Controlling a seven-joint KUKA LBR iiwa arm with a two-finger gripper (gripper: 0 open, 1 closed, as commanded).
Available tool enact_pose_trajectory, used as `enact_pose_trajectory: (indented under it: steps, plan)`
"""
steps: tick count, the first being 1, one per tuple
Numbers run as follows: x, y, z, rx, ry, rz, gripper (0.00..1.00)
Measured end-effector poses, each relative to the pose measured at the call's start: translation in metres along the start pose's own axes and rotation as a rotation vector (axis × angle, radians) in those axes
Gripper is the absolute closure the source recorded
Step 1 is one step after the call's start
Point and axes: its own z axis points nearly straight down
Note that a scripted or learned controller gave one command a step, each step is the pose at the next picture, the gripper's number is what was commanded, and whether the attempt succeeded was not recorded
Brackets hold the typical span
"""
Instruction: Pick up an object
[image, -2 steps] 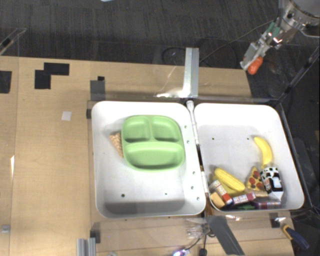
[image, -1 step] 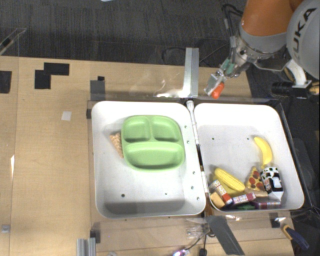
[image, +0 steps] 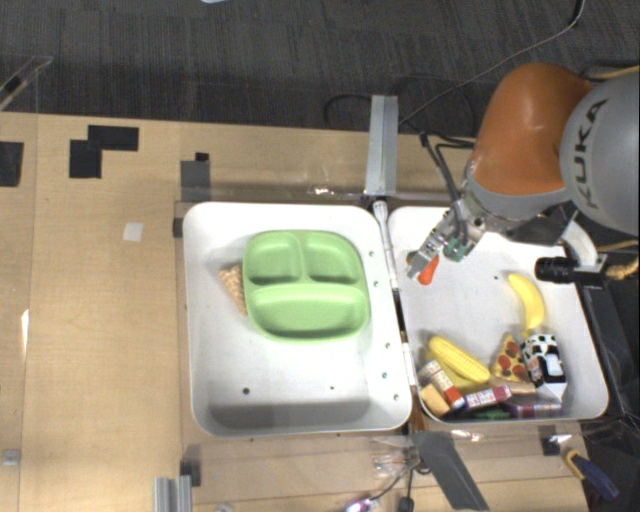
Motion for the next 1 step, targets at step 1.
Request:
enact_pose_trajectory:
  steps: [1]
  plan:
    - [-0.0314,0.0330,0.0239,-0.002,-0.001,0.039,1.00]
